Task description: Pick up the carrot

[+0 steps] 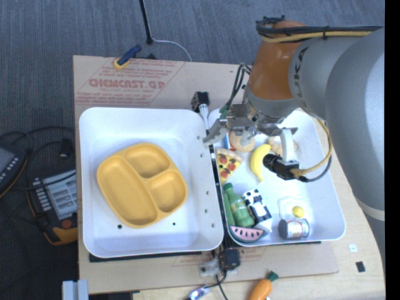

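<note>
I've got the gripper (245,132) hovering over the toy pile in the right bin (325,224), can't tell its state, while the carrot (260,289) sits way below it, outside on the bench, probably dropped.

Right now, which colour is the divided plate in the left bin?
Yellow: the divided plate shows best in the camera view.

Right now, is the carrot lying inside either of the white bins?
No: the carrot lies on the bench in front of the right bin, outside both, while the gripper is over that bin.
</note>
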You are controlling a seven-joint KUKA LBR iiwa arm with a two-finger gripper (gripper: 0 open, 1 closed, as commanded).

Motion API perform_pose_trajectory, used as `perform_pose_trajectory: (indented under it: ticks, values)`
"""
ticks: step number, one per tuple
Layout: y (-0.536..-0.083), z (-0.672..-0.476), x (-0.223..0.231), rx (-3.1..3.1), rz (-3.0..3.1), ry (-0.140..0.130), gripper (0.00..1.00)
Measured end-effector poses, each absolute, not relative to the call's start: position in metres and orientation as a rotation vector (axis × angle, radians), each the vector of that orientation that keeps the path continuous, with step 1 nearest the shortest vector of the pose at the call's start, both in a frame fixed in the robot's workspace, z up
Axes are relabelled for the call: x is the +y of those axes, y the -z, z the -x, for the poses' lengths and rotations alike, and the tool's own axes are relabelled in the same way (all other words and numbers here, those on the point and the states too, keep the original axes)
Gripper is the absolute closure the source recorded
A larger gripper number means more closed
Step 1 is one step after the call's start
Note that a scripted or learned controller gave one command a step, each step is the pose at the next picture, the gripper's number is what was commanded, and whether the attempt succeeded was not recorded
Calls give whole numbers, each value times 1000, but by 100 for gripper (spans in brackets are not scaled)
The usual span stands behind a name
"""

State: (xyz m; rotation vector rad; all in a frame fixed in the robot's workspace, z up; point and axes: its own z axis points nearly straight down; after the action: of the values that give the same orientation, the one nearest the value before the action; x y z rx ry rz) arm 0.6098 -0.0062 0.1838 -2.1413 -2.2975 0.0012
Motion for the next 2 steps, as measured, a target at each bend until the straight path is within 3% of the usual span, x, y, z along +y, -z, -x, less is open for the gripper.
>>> perform_pose_trajectory:
  ticks: [1,2]
  values:
    - [-184,-483,-2,-2383,2044,-3,0]
    - [-184,-522,-61,-2725,1565,-1,0]
